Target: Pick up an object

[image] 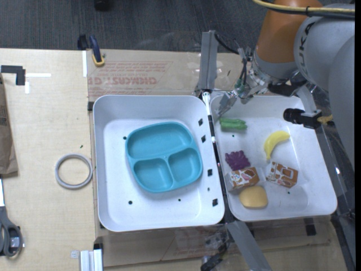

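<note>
The right bin [316,202] holds several small objects. A green pod-shaped piece [233,125] lies near its back left corner. A yellow banana [275,142] rests mid-bin. Purple grapes [237,160] sit by the left wall. Two red-and-white cartons [244,178] [281,174] and a rounded yellow-orange piece [254,197] lie toward the front. My gripper [241,92] hangs over the bin's back left rim, just above and behind the green piece, with nothing seen in it.
The left bin [107,208] holds a blue divided plate [163,156]. On the bench to the left lie a tape ring [74,170] and scissors [8,237]. A metal post [207,61] rises behind the divider between the bins, close to the gripper.
</note>
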Motion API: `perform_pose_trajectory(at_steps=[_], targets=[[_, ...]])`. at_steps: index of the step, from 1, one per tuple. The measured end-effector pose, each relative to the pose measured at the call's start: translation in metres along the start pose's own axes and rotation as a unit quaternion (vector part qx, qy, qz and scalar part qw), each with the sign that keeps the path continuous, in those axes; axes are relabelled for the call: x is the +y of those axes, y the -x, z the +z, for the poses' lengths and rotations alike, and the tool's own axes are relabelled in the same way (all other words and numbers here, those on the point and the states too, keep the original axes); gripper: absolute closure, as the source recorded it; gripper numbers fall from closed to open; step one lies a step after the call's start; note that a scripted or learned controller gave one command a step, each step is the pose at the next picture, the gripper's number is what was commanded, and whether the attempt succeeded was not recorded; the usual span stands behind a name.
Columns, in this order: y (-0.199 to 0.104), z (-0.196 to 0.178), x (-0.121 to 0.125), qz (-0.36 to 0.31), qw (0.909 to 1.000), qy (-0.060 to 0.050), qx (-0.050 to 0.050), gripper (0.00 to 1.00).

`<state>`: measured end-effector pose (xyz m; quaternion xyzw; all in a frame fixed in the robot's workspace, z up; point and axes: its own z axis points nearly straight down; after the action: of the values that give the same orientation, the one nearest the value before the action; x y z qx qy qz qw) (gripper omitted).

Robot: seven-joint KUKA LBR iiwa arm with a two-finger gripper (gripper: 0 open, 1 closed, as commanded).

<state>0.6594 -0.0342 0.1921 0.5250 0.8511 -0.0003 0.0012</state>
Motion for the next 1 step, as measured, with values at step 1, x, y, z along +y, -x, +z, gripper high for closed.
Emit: perform_pose_trajectory(at_steps=[1], targets=[[0.0423, 0.0005, -0.0406, -0.065, 0.9979, -0.001, 0.0, 0.0]])
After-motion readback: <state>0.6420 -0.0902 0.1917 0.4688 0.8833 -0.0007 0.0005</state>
